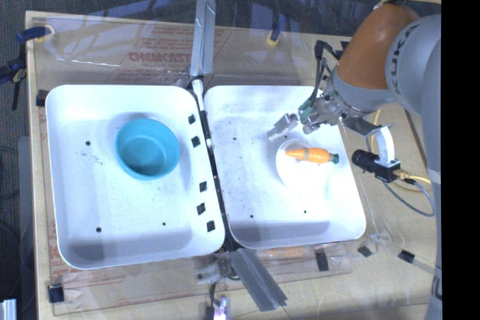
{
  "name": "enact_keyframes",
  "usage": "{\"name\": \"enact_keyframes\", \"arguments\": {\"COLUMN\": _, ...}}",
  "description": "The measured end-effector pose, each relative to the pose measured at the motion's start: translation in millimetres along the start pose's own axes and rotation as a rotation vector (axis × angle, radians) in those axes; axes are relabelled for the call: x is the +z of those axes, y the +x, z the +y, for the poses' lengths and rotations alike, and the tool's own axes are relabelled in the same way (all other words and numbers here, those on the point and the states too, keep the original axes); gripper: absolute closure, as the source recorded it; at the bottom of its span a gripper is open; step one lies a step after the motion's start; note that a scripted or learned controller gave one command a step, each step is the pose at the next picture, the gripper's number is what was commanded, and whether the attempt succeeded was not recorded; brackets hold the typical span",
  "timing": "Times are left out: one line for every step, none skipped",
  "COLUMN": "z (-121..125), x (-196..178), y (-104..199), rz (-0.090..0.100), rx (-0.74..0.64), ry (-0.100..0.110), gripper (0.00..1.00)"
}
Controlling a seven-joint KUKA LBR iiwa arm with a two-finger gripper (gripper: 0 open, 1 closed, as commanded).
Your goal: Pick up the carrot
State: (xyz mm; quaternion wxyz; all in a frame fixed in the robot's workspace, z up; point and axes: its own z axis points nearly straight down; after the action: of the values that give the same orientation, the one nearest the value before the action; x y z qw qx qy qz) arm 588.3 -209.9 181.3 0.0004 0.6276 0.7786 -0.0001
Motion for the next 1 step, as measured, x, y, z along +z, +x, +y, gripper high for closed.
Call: {"name": "enact_keyframes", "arguments": {"z": -50.3, "x": -49.4, "y": 10.5, "rz": 0.001, "rx": 0.054, "ry": 0.002, "gripper": 0.00}}
